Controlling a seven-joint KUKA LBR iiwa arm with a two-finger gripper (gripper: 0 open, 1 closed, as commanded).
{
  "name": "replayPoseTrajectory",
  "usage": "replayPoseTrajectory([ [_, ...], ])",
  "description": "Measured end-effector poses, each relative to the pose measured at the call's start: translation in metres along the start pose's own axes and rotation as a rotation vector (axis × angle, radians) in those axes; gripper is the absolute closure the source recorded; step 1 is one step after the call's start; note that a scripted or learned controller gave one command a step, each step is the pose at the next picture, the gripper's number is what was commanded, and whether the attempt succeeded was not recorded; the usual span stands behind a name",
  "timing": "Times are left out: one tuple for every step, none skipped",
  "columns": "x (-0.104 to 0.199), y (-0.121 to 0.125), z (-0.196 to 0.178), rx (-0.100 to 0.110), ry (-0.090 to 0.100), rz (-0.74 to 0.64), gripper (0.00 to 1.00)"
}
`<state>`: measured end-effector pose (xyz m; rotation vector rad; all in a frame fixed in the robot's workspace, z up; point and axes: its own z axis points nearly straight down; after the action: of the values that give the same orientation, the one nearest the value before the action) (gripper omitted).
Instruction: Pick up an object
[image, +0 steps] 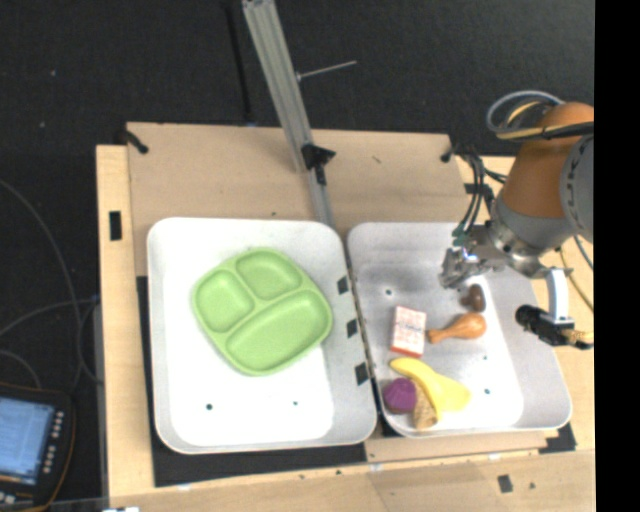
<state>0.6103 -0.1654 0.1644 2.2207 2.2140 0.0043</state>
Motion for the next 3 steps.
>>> replayPoseTrajectory([
  [0.003, 0.011, -0.053, -0.002, 0.0, -0.006, 1.0],
  [-0.004, 0.008, -0.117, -0.003, -0.001, -0.006, 1.0],
  [0.049, 0.005, -0.114, 0.005, 0.002, -0.009, 1.0],
])
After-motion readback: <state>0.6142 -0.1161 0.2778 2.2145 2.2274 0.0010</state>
